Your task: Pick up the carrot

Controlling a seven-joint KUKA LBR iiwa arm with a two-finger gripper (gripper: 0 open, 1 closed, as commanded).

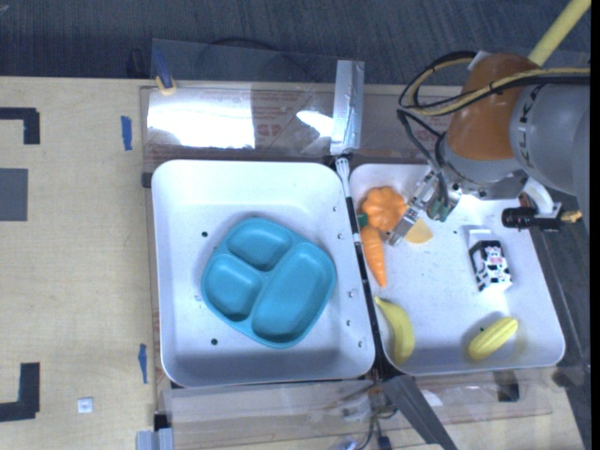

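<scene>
Gripper (406,225): low over the right-hand bin (544,345), at its far left corner, reaching in from the view's right.
Gripper opening: cannot tell; the view does not resolve it, and nothing is seen held.
Arm (553,143): grey, with its orange band (487,120) above the wrist, over the bin's far edge.
Carrot (375,257): lying in the right-hand bin along its left wall, thick end toward the far side, tip toward the near side.
Carrot to gripper: thick end just beside the gripper's tip; contact cannot be told.
Orange rounded item (380,204): just beyond the carrot's thick end, beside the gripper.
Banana (398,328): near the carrot's tip, at the left wall.
Yellow oval item (492,337): near the bin's near edge, well apart from the carrot.
Black-and-white item (490,265): right part of the bin.
Left-hand bin (178,204): holds a blue divided plate (272,284).
</scene>
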